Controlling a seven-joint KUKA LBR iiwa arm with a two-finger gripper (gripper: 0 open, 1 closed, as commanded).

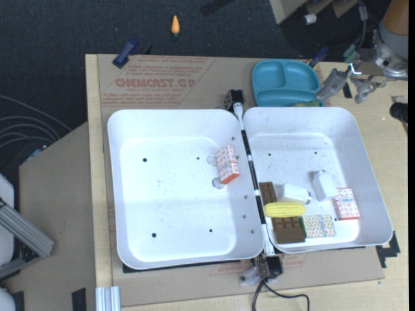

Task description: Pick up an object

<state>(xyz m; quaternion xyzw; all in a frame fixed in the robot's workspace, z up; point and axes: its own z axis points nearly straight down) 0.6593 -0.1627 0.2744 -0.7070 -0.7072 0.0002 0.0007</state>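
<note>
**Gripper parked upper right, objs in both bins**

Gripper [351, 83] sits at upper right of frame, above the right bin's [363, 128] far rim, just right of a teal divided tray [285, 81]. Fingers look spread apart, nothing between them. Arm body runs off the top-right corner.

Left bin [130, 173]: one red/white small box [227, 164] near its right wall, upper-mid, tilted. Two small clear round bits beside it, too small to ID.

Right bin, lower half, objs clustered:
- yellow corn cob [284, 209], lying crosswise, center-left
- brown chocolate bar [288, 229] just below corn, touching it
- second brown piece [267, 191] by left wall
- white block [295, 193] above corn
- white cylinder-ish item [324, 185] to its right
- red/white carton [346, 204] near right wall
- patterned speckled packet [319, 226] at lower edge, beside choc bar

Bench [162, 76]: brown board w/ red printed lettering upper left. Blue clip [124, 54] at board's top-left corner; small orange item [175, 24] on dark floor above.
</note>
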